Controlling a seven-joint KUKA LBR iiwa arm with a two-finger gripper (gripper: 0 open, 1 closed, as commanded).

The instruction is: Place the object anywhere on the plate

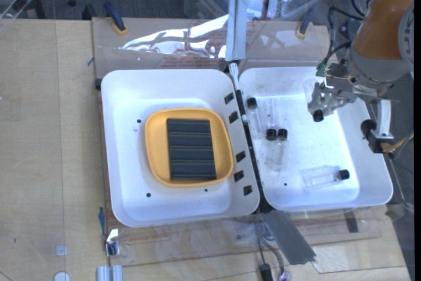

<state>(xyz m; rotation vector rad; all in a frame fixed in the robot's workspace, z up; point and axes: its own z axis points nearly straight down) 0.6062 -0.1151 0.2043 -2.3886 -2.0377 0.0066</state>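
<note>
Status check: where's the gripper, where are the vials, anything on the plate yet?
Gripper over right bin, nothing seen between fingers. Clear vials lying in that bin. Yellow plate in left bin, dark ridged insert on it.

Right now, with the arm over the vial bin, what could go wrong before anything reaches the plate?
1. The vials are clear against the white right bin, so a grasp may miss.
2. Two lie side by side, touching; the gripper might nudge both.
3. The yellow plate lies across the bin divider, where a slipping vial could drop.
</note>
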